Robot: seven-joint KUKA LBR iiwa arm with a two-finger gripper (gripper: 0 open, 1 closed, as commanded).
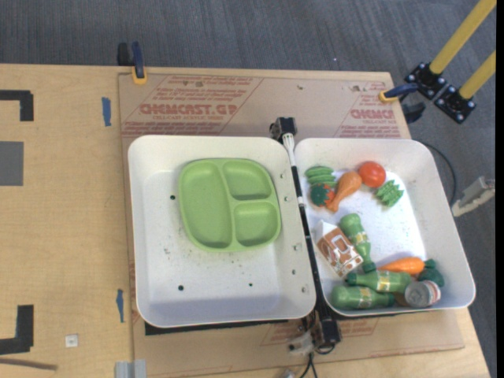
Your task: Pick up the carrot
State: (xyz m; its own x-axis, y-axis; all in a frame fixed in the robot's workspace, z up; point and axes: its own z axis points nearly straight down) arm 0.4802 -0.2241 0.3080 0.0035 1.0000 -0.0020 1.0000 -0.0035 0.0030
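Overhead view of the bench. We take the carrot (405, 265) to be the orange piece with a green top lying flat near the front right corner of the right bin (441, 211). It rests just above a row of green toy bottles (364, 287) and beside a metal can (421, 294). A second orange, tapered toy (344, 187) lies towards the back of the same bin; we cannot tell whether it is also a carrot. Near it are a red tomato (371, 173) and several green vegetable pieces (319, 174). A brown and white carton (337, 252) sits near the bin's left wall.

The left bin (150, 235) holds a green divided plate (230, 203); dark specks mark the bin's floor. The two bins touch along their inner walls, where a black cable (298, 195) runs.

Both bins stand on a cardboard sheet (252, 105) with red print, which is clamped at its back corners to a light wooden bench (55, 235). The bench bears blue tape strips (105, 110) and black corner marks (20, 105). Beyond the bench we see grey carpet (236, 22), and at upper right a stand with yellow legs (468, 30).
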